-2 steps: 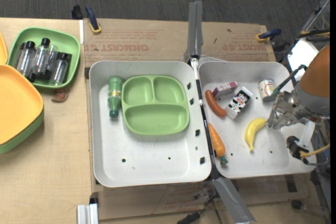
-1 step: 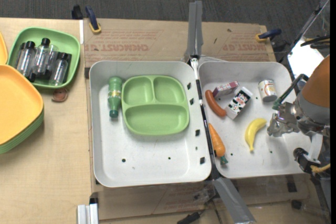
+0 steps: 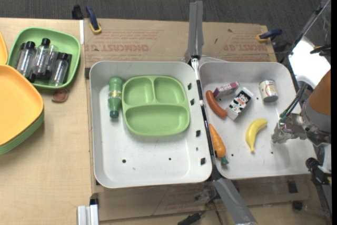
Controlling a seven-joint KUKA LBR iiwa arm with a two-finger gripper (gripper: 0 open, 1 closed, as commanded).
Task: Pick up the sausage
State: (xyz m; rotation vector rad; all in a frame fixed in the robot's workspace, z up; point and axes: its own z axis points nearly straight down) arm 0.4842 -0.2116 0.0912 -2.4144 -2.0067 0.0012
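Approach stage, nothing picked yet; your gripper [image 3: 281, 133] hangs low over the right bin [image 3: 284, 166] near its right wall, fingers narrowly parted and holding nothing, as far as this slant allows. The sausage [image 3: 216, 104] lies well to the gripper's left and a bit further up the view, close to the bin's left wall, tilted; a banana [image 3: 255, 133] sits between gripper and target; a small carton [image 3: 240, 104] lies just beside the sausage on the gripper's side. Next move, as I judge it: carry across past the banana, turn the fingers to straddle the sausage's narrow width, then descend.
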